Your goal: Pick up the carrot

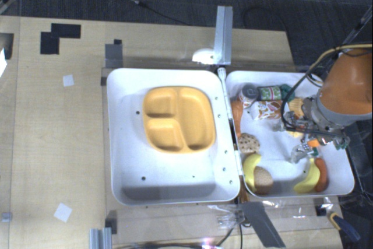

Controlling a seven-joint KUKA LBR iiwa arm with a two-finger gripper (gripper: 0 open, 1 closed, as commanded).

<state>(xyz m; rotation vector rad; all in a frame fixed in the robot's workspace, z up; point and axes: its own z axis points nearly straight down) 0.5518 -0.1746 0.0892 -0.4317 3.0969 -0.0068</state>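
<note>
We find the carrot [320,175] in the near right corner of the right bin [348,182]. It is a short, thick orange piece with rounded ends, lying lengthwise toward the front wall and touching a banana [304,182] that curves along its left side. At the near left corner of the same bin lies a second yellow fruit [250,165] with a brown lump [263,178] resting against it. Just behind these sits a speckled cookie [249,141]. The gripper [301,152] hangs over the bin floor just behind the carrot and banana, and nothing is seen held in it. At this angle we cannot tell whether the pincer is spread or pressed together. A small orange patch shows at its right side, and we cannot identify it. The arm [348,90], with its orange band, enters from the right above the bin. A thin orange-brown stick [236,116] lies along the bin's left wall. Farther back are a red-and-white packet [268,109] and a pale round item [296,107], partly hidden by cables. At the far wall a green can [271,92] lies on its side beside a grey cap [249,91]. The left bin [125,143] holds a yellow divided plate [178,118], set slightly behind centre, with three compartments.
</note>
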